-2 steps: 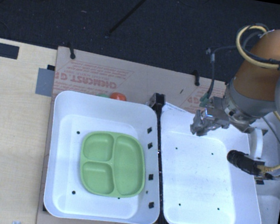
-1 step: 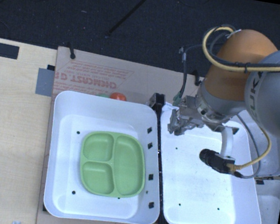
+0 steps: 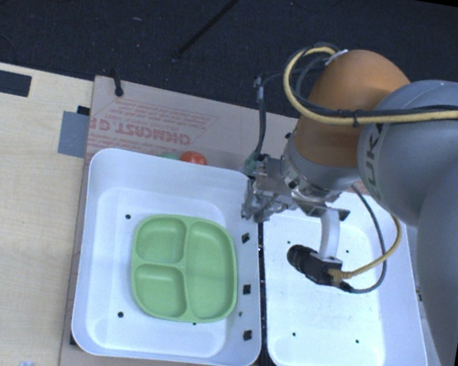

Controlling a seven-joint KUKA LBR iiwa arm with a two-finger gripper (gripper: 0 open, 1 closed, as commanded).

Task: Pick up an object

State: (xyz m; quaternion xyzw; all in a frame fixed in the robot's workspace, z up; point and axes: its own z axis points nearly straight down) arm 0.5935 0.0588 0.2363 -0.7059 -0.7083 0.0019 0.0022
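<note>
A green divided plate (image 3: 185, 268) with three compartments lies flat in the left bin (image 3: 107, 200), near its middle, and it is the only loose thing to be picked. The gripper (image 3: 256, 204) is seen at the divider between the two bins, by the far end of the shared rims, well apart from the plate and above the rim itself. Whether the jaws are apart or together cannot be told, since they are hidden under the wrist hardware and cabling. Several failures can be foreseen from this position. If a descent is made here, the rim of the right bin (image 3: 411, 341) or the left bin is likely to be struck instead of the plate. The plate is wide, shallow and smooth, so a grasp could only be taken on an edge or a partition ridge, and slipping is likely. A black cable (image 3: 319, 268) hanging under the wrist could also be snagged.
</note>
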